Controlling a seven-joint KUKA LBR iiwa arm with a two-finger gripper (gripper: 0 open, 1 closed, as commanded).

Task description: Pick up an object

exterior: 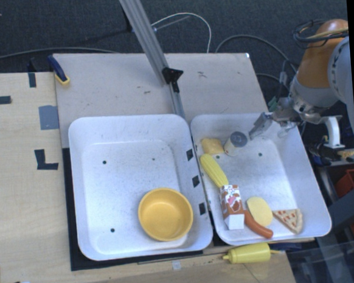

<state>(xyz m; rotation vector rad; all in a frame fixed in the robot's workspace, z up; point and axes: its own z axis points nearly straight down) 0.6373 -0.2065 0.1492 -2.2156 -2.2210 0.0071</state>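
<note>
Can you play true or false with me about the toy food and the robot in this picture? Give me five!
1. The yellow bowl sits in the left bin. True.
2. The corn cob is in the same bin as the bowl. False: it lies in the right bin.
3. The pizza slice is near the front right corner of the right bin. True.
4. The yellow bottle lies inside the left bin. False: it lies on the bench, outside, in front of the right bin.
5. The gripper is holding the bowl. False: it is at the right bin's back edge, far from the bowl.
</note>
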